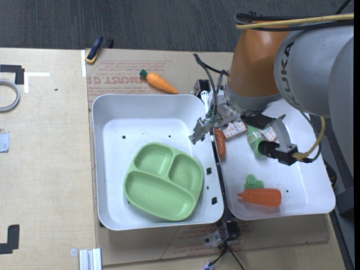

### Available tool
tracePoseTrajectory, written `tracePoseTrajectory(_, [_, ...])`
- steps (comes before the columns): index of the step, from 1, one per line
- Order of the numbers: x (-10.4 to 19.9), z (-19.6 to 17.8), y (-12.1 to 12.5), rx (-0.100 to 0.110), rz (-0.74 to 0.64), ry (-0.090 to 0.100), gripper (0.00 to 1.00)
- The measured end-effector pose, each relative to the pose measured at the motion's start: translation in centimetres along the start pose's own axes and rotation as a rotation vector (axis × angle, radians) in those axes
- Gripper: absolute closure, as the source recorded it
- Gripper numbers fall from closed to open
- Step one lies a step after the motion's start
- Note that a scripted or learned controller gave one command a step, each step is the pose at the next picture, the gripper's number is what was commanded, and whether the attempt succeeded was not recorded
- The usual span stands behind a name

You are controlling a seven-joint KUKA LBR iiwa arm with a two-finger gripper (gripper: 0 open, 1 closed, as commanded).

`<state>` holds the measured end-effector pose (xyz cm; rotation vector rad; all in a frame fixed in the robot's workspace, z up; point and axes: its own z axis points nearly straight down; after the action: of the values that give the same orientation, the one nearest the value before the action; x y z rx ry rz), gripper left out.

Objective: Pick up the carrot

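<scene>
Camera view: gripper (pixel 207 125) poised over divider between two bins, at upper part — whether fingers open or closed, cannot tell. Carrot (pixel 260 197) lies in right bin (pixel 315 201) near front wall, long axis roughly left-right, green top toward divider. Carrot sits toward view's lower right of gripper, well apart. Second carrot (pixel 159 81) rests outside on cardboard behind left bin (pixel 107 167) — farther off.

green divided plate (pixel 164 180) in left bin (pixel 104 167) | tape roll (pixel 8 96) far left
</scene>
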<state>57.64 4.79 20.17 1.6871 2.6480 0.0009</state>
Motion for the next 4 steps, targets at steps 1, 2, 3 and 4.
tracePoseTrajectory(1, [6.4, 2.0, 1.4, 0.002, -0.035, 0.001, 0.00])
tracePoseTrajectory(2, [14.4, -1.5, 7.1, 0.002, -0.132, 0.000, 0.00])
tracePoseTrajectory(3, [8.2, -10.1, 13.0, 0.001, -0.035, -0.001, 0.00])
tracePoseTrajectory(4, [10.0, -8.5, 13.8, 0.003, 0.271, -0.001, 0.00])
